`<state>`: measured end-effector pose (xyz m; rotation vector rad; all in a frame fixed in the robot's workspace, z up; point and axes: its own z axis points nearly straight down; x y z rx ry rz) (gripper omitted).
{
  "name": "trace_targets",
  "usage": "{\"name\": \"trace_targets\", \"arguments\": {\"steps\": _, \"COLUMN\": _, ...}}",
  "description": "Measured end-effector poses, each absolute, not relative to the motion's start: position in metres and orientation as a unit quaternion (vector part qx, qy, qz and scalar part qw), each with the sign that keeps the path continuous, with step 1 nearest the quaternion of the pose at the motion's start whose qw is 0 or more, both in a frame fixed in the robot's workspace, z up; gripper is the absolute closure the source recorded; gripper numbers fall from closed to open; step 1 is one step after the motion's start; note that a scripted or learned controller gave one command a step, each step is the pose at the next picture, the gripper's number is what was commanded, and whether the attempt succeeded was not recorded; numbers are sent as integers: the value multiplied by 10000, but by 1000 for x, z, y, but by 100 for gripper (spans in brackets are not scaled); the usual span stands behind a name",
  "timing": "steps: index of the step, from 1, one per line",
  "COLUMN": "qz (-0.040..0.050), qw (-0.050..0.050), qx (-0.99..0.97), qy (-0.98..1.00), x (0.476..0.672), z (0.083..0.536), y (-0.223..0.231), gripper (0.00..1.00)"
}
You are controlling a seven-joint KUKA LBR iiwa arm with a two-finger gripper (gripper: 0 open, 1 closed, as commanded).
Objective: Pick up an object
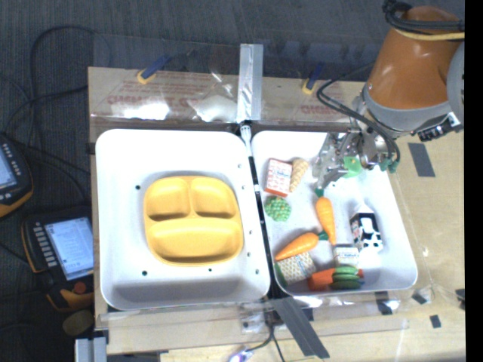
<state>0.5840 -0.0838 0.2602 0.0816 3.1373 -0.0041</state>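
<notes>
The gripper (330, 173) hangs over the upper part of the right bin (400, 225), its metal fingers pointing down and to the left; whether they are spread or closed cannot be told, and nothing shows between them. Taking the gripper as the landmark: just left of it lie a pale, bumpy corn cob (299, 173) and, further left, a small flat carton (278, 177) with red print. Directly below it lies a smooth orange carrot (326, 217), tilted lengthwise down the bin. Lower left sits a round, knobbly green ball (278, 210). Lower right stands a black-and-white cow-patterned carton (367, 232). Farther below, near the bin's front wall, a second carrot (299, 244) rests across a woven-looking block (296, 266), beside a red and green vegetable (337, 278). Far to the left, in the left bin (113, 202), rests a glossy yellow divided tray (193, 217).
</notes>
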Motion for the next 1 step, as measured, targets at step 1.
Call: {"name": "trace_targets", "arguments": {"steps": 1, "qz": -4, "qw": 3, "qx": -64, "qy": 10000, "x": 485, "z": 308, "y": -69, "gripper": 100}}
